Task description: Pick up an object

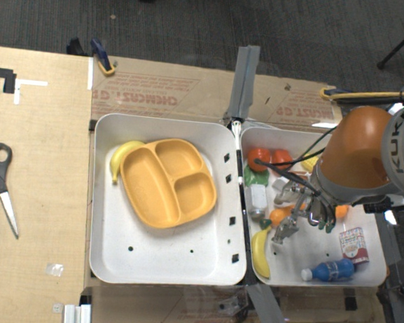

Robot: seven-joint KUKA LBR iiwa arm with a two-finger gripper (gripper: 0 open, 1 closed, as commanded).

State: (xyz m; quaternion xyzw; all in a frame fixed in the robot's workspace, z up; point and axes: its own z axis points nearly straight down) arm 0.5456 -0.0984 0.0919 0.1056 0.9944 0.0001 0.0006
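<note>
The arm [361,153] comes in from three o'clock and hangs over the right bin [297,275], its orange band covering that bin's one-to-two o'clock part. The gripper [287,228] points down toward the bin's middle, tipped toward seven o'clock; whether its metal fingers are spread or closed cannot be told through the clutter, and nothing visibly sits between them. Just beside the gripper at nine o'clock lies a small orange piece [279,215], and at seven o'clock a banana [260,252] runs along the bin's left wall. A red tomato-like item [260,157] sits at eleven o'clock in the bin with something green [254,174] below it. A blue bottle [330,270] lies at five o'clock, near a small red-and-white packet [353,244]. The left bin [158,262] holds a yellow divided plate [167,182] at its centre, with a second banana [123,155] touching the plate's ten o'clock rim. Scissors [2,183] lie on the bench at nine o'clock.
</note>
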